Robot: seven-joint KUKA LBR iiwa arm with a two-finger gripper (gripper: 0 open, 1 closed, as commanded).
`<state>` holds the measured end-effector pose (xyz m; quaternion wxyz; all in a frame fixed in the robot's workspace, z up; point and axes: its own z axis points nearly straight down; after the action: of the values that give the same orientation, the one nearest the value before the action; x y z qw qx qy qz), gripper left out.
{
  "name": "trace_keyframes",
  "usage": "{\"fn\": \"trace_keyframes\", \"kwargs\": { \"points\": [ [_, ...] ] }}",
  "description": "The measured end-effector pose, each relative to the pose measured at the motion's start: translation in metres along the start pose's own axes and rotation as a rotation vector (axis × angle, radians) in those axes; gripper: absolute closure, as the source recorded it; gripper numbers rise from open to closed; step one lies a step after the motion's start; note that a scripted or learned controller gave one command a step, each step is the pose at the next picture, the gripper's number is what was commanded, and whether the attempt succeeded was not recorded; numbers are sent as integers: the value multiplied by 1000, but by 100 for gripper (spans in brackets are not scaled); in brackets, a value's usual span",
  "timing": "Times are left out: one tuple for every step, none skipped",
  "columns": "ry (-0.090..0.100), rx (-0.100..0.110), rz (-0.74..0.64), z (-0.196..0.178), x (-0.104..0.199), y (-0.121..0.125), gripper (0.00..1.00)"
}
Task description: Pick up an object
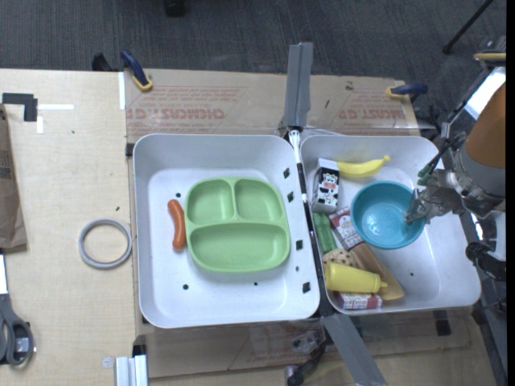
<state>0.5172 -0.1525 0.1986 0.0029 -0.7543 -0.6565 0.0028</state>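
Observation:
The right bin [451,280] holds a blue bowl [385,215], a yellow banana [362,166], a small cow-print carton [327,186], a yellow squeeze bottle [352,278], a red-and-white packet [348,231] and a wooden piece [372,258]. My gripper [418,207] reaches in from the right and sits low at the bowl's right rim, touching or nearly touching it. In the left bin [153,215], a green divided plate [237,223] lies flat with an orange sausage [176,223] beside its left edge.
A grey bar [298,87] runs back from the seam between the bins. On the bench to the left lie a tape ring [105,242], a brown bag [10,183] and scissors [13,340]. Clamps [137,71] sit at the cardboard's back corners.

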Motion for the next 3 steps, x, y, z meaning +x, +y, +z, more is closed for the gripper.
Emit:
{"fn": "trace_keyframes", "kwargs": {
  "points": [
    [0, 0, -285, -20, 15, -32, 100],
    [-2, -2, -514, -140, -33, -4, 100],
    [0, -1, -773, -100, -29, -35, 100]
  ]
}}
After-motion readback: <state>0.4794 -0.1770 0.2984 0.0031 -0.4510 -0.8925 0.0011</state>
